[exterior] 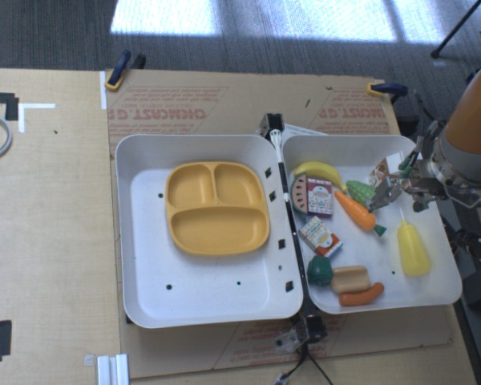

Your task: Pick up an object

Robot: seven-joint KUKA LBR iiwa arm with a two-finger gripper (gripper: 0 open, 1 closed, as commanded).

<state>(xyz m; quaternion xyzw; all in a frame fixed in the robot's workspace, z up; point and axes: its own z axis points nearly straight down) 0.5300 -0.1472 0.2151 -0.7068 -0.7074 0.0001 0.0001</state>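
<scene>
The right bin (433,291) holds several toy foods. A banana (321,169) lies at its back left beside a watermelon slice (299,192) and a red pack (320,198). In the middle, an orange carrot (357,210) lies aslant, with a green leafy piece (359,189) just behind it. A yellow bottle (413,249) rests near the right wall. My gripper (387,192) reaches in from the right, low over the bin. Its tip is just right of the carrot and the green piece. I see nothing held in it.
The left bin (136,239) bears a yellow divided plate (217,207). Near the right bin's front lie a small carton (317,235), a green pepper (320,270), a bun (351,277) and a sausage (361,296). A brown packet (380,172) sits behind the gripper.
</scene>
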